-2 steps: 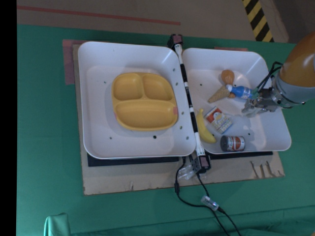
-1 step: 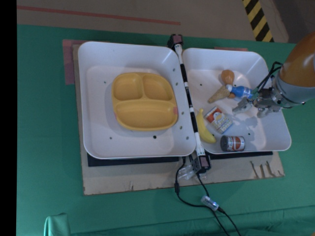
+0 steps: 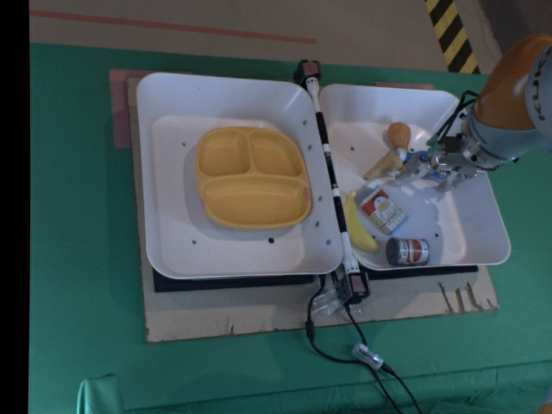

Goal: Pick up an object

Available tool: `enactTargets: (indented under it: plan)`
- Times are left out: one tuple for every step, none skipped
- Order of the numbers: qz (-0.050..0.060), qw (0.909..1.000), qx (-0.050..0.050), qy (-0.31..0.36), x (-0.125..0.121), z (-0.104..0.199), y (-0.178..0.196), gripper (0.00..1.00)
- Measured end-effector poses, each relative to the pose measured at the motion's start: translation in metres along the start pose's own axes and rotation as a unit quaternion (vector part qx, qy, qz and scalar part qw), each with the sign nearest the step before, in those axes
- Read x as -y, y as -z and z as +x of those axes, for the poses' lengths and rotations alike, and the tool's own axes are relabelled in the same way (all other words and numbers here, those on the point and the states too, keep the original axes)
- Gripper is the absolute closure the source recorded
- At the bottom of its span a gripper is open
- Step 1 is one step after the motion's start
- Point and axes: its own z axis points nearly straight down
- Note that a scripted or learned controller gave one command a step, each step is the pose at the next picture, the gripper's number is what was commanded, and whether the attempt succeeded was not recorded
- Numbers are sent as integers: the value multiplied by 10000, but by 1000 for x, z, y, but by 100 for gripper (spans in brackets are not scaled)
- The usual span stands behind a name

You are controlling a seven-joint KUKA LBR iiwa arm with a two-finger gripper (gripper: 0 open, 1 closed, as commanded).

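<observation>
Glossy white bin [image 3: 483,231] holds a round can [image 3: 407,251]; hand [image 3: 429,167] state unclear.

Single fixed camera sat high above surface [image 3: 86,231], looked down at slant. Both white bins [image 3: 172,257] framed fully, mid-distance. Floor strip lay along top edge; arm [image 3: 517,93] entered from view's right.

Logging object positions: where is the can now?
The can lies on its side at the right bin's near edge, just right of the banana, below the small carton.
</observation>
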Motion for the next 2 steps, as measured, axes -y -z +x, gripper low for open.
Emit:
enactTargets:
  plan:
    - [3, 10000, -3, 2, -44, 13, -1, 0]
    - [-71, 10000, 34, -17, -47, 11, 16, 100]
